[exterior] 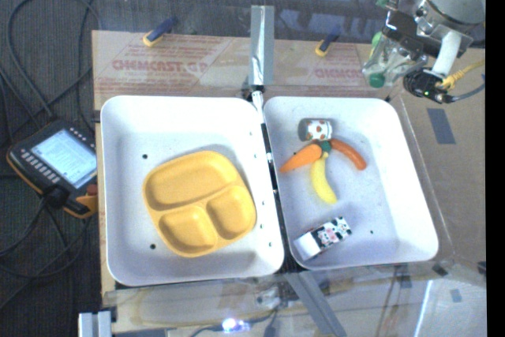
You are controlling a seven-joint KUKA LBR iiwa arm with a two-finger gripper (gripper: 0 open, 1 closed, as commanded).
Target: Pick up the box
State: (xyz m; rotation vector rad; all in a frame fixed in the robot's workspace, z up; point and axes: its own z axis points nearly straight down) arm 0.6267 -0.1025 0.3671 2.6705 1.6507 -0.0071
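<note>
The box point(325, 236) is small, white with black patches, and lies on its side near the front edge of the right bin point(394, 193). My gripper point(381, 65) hangs above the bench beyond the right bin's far right corner, well away from the box. Its fingers stand open with nothing between them.
In the right bin's far half lie a small round can point(316, 129), an orange carrot point(298, 160), a banana point(323, 182) and an orange sausage shape point(350, 154), bunched together. The left bin point(126, 138) holds a yellow divided plate point(200, 201). A handheld controller point(55, 162) sits off to the left.
</note>
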